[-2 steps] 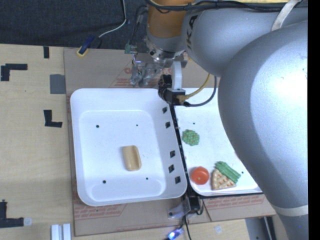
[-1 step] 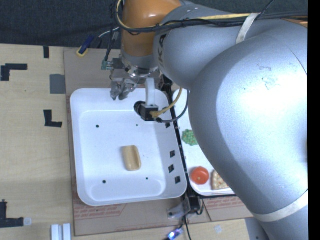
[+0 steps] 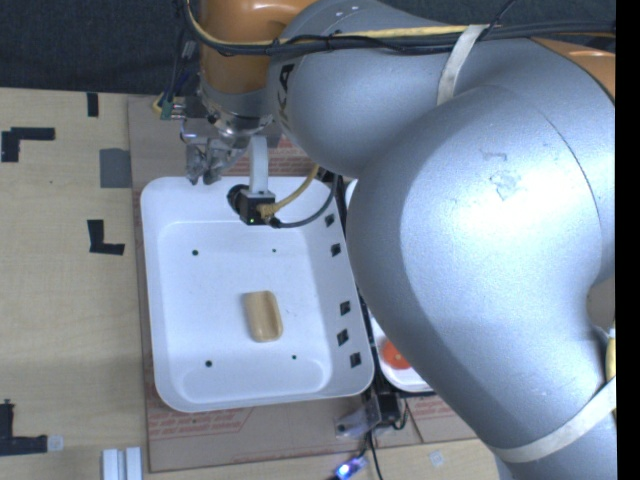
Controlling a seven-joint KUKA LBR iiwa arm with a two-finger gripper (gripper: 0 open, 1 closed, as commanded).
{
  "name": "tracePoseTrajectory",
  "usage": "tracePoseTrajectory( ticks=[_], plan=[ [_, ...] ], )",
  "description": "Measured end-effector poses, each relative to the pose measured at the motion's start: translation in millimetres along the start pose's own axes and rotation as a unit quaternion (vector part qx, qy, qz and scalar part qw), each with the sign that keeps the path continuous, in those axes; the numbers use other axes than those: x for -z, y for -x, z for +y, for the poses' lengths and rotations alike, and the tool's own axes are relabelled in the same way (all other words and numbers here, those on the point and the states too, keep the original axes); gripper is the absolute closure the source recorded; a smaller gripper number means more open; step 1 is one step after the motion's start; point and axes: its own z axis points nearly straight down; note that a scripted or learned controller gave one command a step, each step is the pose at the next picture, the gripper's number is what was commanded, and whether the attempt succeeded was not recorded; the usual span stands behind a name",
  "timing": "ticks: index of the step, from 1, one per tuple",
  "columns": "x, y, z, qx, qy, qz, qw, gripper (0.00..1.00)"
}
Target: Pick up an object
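A tan, rounded block [image 3: 263,316] lies flat near the middle of the left white bin [image 3: 170,298]. My gripper [image 3: 203,173] hangs over the bin's far left corner, well above and behind the block, and nothing can be seen in it. A white rod with a black fitting [image 3: 252,204] hangs from the wrist just right of the gripper. The grey arm with its orange band [image 3: 250,8] covers the upper right of the view.
The arm hides most of the right bin; a strip of its near left part [image 3: 398,370] shows, with something orange [image 3: 392,354] in it. Both bins rest on a cardboard sheet [image 3: 200,430] on the wooden bench [image 3: 60,298]. Black tape marks lie at the left.
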Motion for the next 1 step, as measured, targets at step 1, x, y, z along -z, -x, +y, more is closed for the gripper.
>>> tracePoseTrajectory(
  ticks=[1],
  plan=[
    [35.8, 83.7, -34.0, -0.004, 0.0, -0.002, 1.0, 1.0]
  ],
)
